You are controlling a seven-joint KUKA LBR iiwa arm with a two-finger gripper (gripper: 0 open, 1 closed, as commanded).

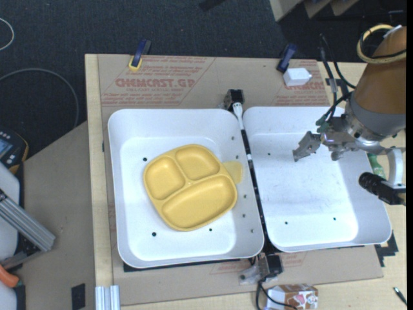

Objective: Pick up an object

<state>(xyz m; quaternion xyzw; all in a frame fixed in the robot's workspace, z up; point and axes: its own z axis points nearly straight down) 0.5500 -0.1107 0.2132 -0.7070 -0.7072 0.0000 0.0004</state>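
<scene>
The yellow divided plate (pixel 190 186) is lying flat in the left bin (pixel 122 134), its long axis running diagonally from upper left to lower right. The gripper (pixel 308 146) is hovering over the upper part of the right bin (pixel 310 231), so the plate is sitting well apart from it, to the left and a little nearer the camera, across the seam between the bins. Whether the gripper is released or clenched, I cannot tell; nothing is showing in its grasp.

The arm (pixel 381 89) runs off the right edge. It hides part of the right bin's (pixel 310 225) far corner. The yellow tray (pixel 188 186) covers a yellow scrap (pixel 234 170) beneath its rim.
</scene>
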